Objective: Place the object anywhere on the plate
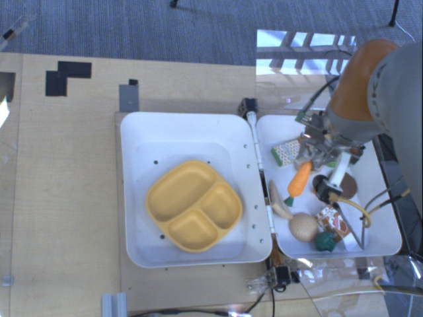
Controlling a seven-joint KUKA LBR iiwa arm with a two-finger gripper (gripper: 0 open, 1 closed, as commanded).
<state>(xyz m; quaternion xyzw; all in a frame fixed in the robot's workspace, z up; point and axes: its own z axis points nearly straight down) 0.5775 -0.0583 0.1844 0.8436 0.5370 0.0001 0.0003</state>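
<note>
Carrot long axis near upright, green tip down-left, claw above

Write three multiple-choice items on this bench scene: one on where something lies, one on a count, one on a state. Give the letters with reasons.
1. Where does the carrot lie?
A. on the plate
B. in the right bin
C. on the floor

2. How many compartments has the yellow plate?
A. two
B. three
C. five

3. What is on the plate?
A. nothing yet
B. the carrot
C. a potato

Answers: 1 B, the carrot lies in the right bin just under the gripper. 2 B, two ridges split the plate into three wells. 3 A, all three wells show bare yellow, in the left bin.
</note>
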